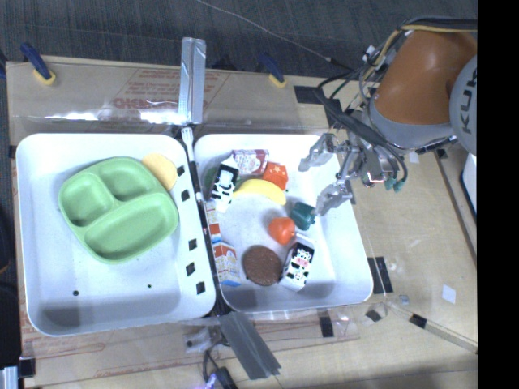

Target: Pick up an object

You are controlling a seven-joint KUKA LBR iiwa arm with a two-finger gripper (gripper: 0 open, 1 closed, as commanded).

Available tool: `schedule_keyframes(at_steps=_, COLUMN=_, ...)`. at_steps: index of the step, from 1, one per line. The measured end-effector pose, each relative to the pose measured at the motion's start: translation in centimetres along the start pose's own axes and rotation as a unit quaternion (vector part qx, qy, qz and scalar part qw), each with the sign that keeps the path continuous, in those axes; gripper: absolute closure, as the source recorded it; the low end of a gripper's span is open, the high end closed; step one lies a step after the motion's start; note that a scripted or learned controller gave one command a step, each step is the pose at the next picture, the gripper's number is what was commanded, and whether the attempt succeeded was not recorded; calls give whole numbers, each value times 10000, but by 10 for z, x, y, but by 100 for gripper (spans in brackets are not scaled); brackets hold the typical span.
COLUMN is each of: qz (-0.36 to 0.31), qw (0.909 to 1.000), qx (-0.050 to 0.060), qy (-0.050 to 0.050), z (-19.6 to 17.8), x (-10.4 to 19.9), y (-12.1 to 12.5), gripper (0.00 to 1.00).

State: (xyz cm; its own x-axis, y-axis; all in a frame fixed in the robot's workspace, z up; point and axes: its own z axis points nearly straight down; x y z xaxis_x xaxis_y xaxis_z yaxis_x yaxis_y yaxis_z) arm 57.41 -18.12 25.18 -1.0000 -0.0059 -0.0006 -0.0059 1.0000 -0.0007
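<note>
Teal block sits by the right bin's right wall, partly hidden under one finger. Gripper hangs over that wall with fingers spread wide, pinching nothing; the lower fingertip looks to touch the block. Nearby lie an orange ball, banana and brown disc. Wooden bench.

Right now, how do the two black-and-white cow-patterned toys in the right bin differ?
The upper cow toy sits at the right bin's left side, by the divider and beside the yellow banana. The lower cow toy lies near the bin's front, touching the brown round disc, just below the orange piece. The lower one is tilted, the upper one nearer upright in the view. Both share black-and-white patches and similar size.
</note>
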Motion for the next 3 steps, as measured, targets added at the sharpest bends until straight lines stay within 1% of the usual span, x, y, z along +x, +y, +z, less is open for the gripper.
schedule_keyframes(at_steps=1, qz=-185, qw=9998, qx=14, qy=-64, z=130, x=12, y=-29, gripper=0)
schedule_keyframes(at_steps=2, qz=-629, qw=9980, qx=3, qy=-55, z=155, x=15, y=18, gripper=0)
schedule_keyframes(at_steps=3, qz=-389, qw=9992, qx=-3, qy=-9, z=159, x=35, y=75, gripper=0)
